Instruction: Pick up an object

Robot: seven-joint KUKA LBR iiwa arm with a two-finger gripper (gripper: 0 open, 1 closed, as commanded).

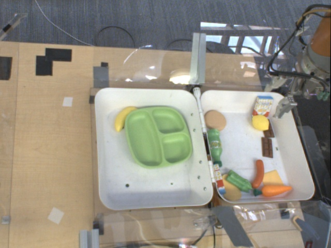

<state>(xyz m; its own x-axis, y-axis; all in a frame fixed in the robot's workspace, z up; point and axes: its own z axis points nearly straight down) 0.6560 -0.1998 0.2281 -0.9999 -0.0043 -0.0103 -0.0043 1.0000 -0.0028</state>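
Lemon (260, 123) at the far right of the right bin (235, 138), touching a small carton (263, 106) just behind it. Gripper (285, 106) just right of both, over the bin's far right rim. Spread or pressed together: too hard to make out. Grey arm (315, 50) up past the far right corner.

Brown bar (267, 144) close to the right wall, just nearer than the lemon. Round brown lump (215, 120) and green bottle (214, 148) tight along the left wall. Near edge crowded: red sausage (258, 173), yellow wedge (273, 177), carrot (276, 190) and green veggie (238, 181), all packed close. Bare white floor in the middle of that bin, with lots of room.

Over in the left bin (119, 185), green plate (158, 136) in the middle, banana (124, 119) tucked against its far left edge. Open floor along the near side.
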